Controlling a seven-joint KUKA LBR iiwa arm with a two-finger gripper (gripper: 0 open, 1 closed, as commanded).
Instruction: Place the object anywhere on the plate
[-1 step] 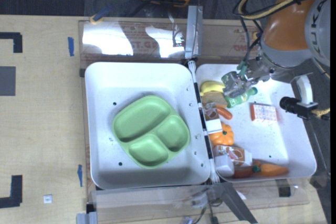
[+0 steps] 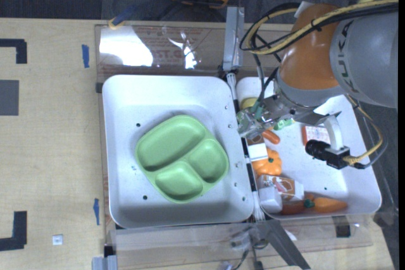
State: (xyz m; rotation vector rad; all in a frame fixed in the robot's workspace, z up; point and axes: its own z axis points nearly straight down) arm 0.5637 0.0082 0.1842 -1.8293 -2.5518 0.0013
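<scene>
Hovering over small orange plastic toy carrot (image 2: 271, 136) at bin's nine o'clock; end effector (image 2: 256, 120) state indeterminable. Judged light, stiff, slick: pinch mid-body. Green divided plate (image 2: 181, 157) waits.

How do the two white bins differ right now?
The left bin holds one green plate, lying flat near its middle; the right bin holds several small items crowded along its left side. The arm reaches over the right bin, not the left. Both are shallow and white.
</scene>
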